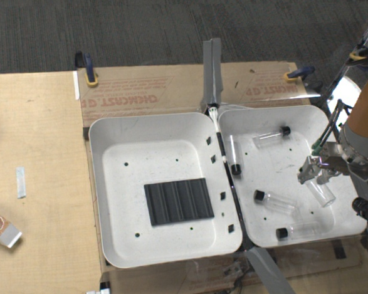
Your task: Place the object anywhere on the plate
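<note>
The camera view showed your tool (312,170) low over the right bin (295,113), close to its right wall, with the arm (362,127) reaching in from the right. A clear tube (323,192) lay just below the tool, touching or nearly so; whether the tool was spread or closed on it, you could not tell from this angle. Three more clear tubes with black caps lay in that bin: one (271,136) near the top, one (233,153) along the left wall, one (274,201) at the middle, plus another (301,230) along the bottom edge. The plate (178,201), a dark ribbed rectangle, sat in the middle of the left bin (111,180), well apart from the tool. To do this step well, you probably needed the tool centred across the tube's width, not its length, and a firm hold confirmed before lifting over the divider between the bins.
</note>
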Controlling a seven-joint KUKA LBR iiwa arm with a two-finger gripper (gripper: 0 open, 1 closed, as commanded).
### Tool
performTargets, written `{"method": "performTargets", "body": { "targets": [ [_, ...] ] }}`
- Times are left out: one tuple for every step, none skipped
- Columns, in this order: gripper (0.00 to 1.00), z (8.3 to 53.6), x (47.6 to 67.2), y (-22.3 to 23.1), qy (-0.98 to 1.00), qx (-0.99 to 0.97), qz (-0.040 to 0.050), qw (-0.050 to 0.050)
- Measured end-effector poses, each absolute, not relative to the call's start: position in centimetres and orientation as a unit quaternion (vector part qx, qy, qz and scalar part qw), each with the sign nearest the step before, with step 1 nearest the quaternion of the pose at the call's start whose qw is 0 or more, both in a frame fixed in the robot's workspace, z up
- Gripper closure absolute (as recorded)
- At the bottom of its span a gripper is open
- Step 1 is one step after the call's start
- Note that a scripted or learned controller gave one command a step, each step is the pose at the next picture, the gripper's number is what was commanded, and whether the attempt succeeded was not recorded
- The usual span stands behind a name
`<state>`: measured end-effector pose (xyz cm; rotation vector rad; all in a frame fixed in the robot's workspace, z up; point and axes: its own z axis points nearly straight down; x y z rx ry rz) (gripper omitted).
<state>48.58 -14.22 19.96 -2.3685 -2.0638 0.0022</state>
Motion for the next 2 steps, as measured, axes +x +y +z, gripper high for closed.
{"method": "performTargets", "body": {
  "targets": [
    [1.00,19.0,50.0,-7.3,-0.626,-0.780,0.0021,0.001],
    [1.00,24.3,48.4,0.5,-0.659,-0.752,0.0018,0.000]
  ]
}}
